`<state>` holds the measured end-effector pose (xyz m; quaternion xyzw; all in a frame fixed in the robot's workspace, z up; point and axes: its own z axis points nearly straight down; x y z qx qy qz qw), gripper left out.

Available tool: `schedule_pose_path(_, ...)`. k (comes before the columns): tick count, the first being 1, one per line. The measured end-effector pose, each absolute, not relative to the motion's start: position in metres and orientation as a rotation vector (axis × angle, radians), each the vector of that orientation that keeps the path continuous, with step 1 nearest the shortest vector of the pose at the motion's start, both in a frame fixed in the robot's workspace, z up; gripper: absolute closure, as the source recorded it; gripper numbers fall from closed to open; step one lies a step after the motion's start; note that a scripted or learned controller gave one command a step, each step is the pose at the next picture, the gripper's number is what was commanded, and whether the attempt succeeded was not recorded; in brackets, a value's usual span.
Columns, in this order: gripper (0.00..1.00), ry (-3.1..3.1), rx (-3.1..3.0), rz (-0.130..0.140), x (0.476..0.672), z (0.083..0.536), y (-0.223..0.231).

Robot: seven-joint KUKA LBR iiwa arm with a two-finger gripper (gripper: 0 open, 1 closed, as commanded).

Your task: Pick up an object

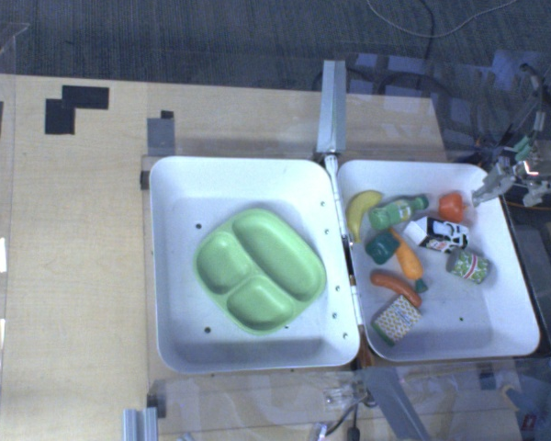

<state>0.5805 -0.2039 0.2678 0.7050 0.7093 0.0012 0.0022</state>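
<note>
The right bin (510, 324) holds several small objects: a yellow banana (362, 209), a green bottle (397, 213), a red-orange tomato (452, 206), a black-and-white carton (444, 234), a green can (468, 265), an orange carrot (408, 260), a teal block (382, 246), a red sausage (395, 288) and a patterned box (397, 319). My gripper (498, 180) hangs over the bin's far right corner, just right of the tomato, with nothing seen in it.
The left bin (174, 338) bears a light green divided plate (260, 269). A metal divider post (331, 108) stands between the bins at the back. Cables and the arm's mount crowd the right edge.
</note>
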Motion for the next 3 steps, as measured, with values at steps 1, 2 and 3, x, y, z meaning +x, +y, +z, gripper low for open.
schedule_pose_path(1, 0.0, 2.235, 2.203, 0.004, 0.555, 0.145, -0.146)
schedule_pose_path(2, 0.0, 2.202, 2.192, 0.033, 0.604, 0.112, -0.121)
schedule_pose_path(3, 0.0, 2.208, 2.173, 0.051, 0.597, 0.108, -0.127)
